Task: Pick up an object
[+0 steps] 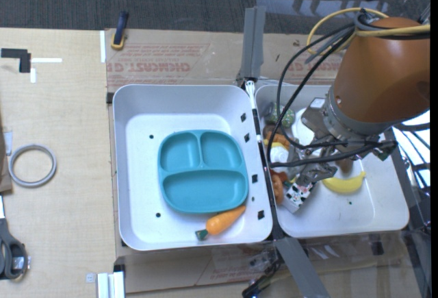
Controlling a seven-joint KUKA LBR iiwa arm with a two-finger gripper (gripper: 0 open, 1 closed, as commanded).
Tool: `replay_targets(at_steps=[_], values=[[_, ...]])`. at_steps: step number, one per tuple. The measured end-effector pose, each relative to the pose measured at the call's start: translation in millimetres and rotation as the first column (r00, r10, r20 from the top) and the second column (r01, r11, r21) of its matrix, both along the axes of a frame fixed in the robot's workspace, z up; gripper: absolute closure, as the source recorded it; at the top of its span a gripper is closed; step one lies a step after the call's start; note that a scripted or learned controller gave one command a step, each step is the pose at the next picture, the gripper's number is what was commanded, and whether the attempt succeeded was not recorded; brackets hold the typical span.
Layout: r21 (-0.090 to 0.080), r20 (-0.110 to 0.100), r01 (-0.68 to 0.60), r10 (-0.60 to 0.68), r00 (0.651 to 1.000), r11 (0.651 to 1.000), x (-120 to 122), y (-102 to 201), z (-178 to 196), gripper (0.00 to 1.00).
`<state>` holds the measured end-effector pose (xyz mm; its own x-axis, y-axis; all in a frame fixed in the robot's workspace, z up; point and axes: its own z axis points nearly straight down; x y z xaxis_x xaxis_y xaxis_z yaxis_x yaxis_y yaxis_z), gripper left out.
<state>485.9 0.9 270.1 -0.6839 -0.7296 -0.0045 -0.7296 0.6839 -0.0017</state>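
1. Two shallow white bins: the right bin [390, 221] holds the arm's gripper [299, 194], low over clutter.
2. Teal divided plate [203, 171] and orange carrot [224, 220] lie in the left bin.
3. Yellow banana [344, 183], nearest target; approach straight down, clear of cables. Finger state: cannot tell.
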Motion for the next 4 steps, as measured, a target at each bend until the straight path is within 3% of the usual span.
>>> replay_targets(at_steps=[1, 2, 3, 4], values=[[0.0, -0.004, -0.209, 0.209, 0.978, 0.978, -4, -48, -42, 1.0], [0.0, 0.0, -0.459, 0.459, 0.889, 0.889, 42, 4, 17, 1.0], [0.001, 0.0, -0.793, 0.793, 0.61, 0.61, 62, -16, -6, 1.0], [0.002, -0.001, -0.916, 0.916, 0.402, 0.402, 35, 46, -23, 1.0]])
